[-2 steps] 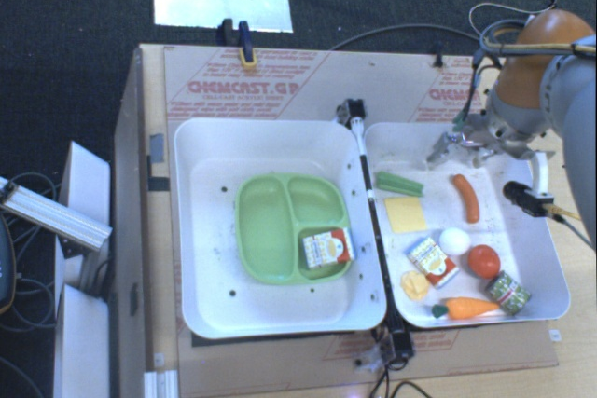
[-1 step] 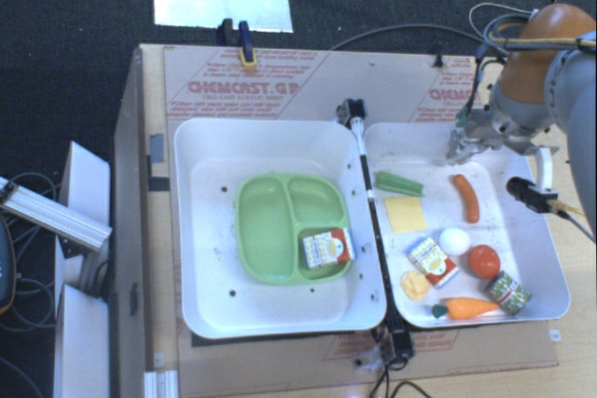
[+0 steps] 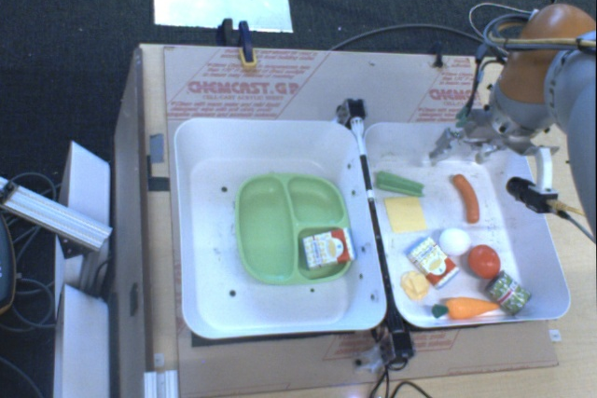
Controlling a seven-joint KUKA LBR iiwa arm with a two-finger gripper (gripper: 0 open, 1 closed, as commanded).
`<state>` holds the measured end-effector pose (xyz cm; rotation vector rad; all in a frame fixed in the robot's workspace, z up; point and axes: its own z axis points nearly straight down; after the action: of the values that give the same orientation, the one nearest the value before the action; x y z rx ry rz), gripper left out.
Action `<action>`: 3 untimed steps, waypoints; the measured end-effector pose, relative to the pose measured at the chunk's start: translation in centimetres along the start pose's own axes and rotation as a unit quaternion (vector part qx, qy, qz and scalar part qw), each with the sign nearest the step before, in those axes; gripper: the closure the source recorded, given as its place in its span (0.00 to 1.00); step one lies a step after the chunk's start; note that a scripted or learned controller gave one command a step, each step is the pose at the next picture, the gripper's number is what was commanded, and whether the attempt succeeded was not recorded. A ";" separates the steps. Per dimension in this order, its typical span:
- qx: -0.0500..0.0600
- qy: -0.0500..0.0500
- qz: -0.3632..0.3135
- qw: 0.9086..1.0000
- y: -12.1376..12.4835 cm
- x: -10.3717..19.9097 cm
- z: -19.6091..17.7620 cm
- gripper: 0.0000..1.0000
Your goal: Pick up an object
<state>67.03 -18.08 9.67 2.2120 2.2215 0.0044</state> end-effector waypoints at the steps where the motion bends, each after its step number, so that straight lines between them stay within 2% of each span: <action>1: 0.002 0.001 0.001 1.000 -0.1 -0.5 1.2 0.00; 2: 0.001 0.000 0.001 1.000 -0.1 -1.1 1.1 0.00; 3: 0.002 0.001 0.000 1.000 -0.1 2.4 1.1 0.00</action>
<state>66.94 -15.72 8.52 2.2155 2.2248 0.0030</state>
